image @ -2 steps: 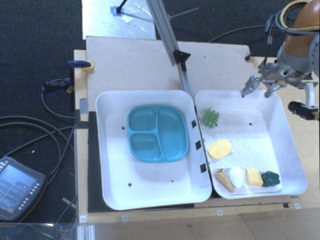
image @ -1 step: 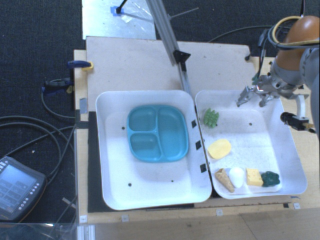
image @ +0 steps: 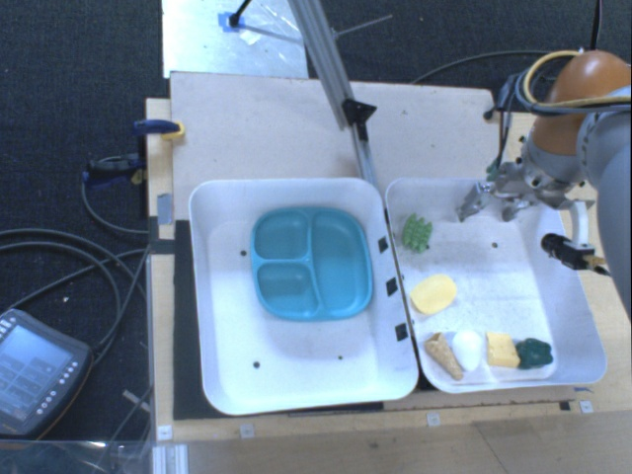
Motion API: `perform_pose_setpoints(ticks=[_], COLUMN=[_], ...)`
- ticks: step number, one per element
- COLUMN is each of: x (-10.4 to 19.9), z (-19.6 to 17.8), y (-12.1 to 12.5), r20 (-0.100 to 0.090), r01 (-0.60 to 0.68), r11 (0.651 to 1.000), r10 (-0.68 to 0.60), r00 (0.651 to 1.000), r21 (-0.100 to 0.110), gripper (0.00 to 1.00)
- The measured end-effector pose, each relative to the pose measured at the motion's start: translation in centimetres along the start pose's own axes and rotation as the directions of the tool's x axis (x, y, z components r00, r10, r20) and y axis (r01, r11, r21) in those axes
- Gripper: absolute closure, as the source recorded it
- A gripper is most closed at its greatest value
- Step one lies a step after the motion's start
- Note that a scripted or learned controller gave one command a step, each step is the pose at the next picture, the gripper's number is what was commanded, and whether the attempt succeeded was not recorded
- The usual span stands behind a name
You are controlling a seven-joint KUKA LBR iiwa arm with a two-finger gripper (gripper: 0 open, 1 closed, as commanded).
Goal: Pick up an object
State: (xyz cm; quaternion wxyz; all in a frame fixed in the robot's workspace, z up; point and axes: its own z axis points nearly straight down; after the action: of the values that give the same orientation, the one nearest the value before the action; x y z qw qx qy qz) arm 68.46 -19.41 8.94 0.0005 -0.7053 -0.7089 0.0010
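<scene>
My gripper (image: 489,208) hovers over the back of the right bin (image: 573,304), open, with nothing between its fingers. A small green bumpy object (image: 416,232) lies to its left near the bin's left wall. Further forward lies a yellow oval object (image: 434,293). Along the front of the bin sit a tan cone-shaped object (image: 443,355), a white egg-shaped object (image: 467,349), a yellow block (image: 502,350) and a dark green object (image: 534,353).
The left bin (image: 222,363) holds a blue divided plate (image: 311,263). A grey slanted pole (image: 326,52) crosses above the bench to the seam between the bins. A black attachment (image: 563,250) juts from the arm over the right bin's right side.
</scene>
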Motion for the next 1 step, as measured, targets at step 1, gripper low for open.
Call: perform_pose_setpoints(ticks=[1], x=[-0.06], z=[-1.44], y=[0.21], r20=[0.003], r01=[0.004], r11=[1.0], r10=[-0.004], r00=[1.0], r21=[-0.007], gripper=[1.0])
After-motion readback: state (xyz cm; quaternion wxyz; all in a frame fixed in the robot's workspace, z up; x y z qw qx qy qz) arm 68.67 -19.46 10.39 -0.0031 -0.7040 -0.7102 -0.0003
